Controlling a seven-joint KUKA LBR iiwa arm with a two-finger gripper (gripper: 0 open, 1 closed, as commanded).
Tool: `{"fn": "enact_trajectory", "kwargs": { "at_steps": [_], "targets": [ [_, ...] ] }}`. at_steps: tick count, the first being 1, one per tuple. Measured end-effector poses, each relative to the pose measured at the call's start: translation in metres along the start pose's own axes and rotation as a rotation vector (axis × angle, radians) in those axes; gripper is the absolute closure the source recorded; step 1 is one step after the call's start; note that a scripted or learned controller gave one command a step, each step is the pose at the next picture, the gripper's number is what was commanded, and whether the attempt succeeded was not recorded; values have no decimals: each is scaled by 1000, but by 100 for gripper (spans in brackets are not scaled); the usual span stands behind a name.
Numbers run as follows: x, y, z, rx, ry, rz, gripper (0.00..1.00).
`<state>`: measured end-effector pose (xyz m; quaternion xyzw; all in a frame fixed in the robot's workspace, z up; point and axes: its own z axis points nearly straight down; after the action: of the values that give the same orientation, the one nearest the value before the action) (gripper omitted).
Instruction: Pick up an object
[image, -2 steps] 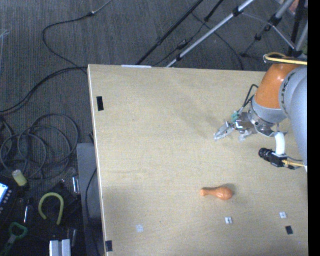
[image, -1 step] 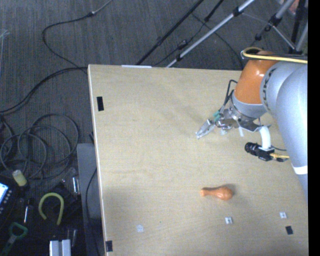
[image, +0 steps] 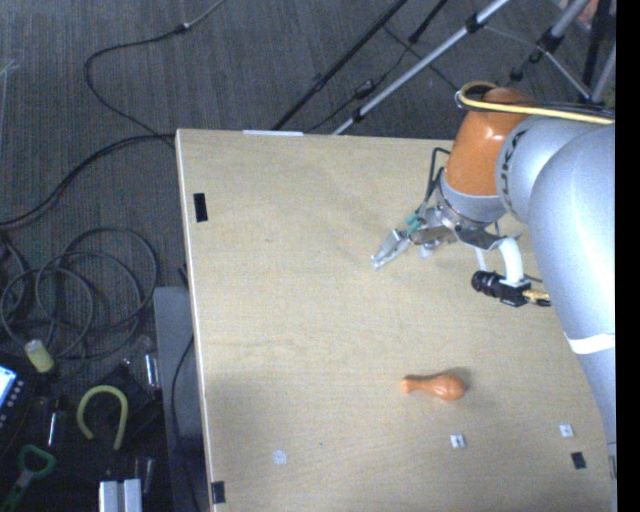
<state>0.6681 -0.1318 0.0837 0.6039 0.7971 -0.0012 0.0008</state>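
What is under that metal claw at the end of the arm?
Below the gripper lies bare tan board; nothing sits there. The only loose object, an orange pear-shaped thing, lies apart, nearer the camera. The grey arm covers the board's right side, so that part stays unseen.

clearance: bare board (image: 300, 330) all round | lone obstacle: orange object (image: 437, 386), well apart from end effector (image: 383, 257)
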Motion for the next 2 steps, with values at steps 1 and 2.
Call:
{"fn": "enact_trajectory", "kwargs": {
  "at_steps": [1,2],
  "targets": [
    [0,0,-9,0,-1,0,100],
    [0,0,-9,0,-1,1,0]
  ]
}}
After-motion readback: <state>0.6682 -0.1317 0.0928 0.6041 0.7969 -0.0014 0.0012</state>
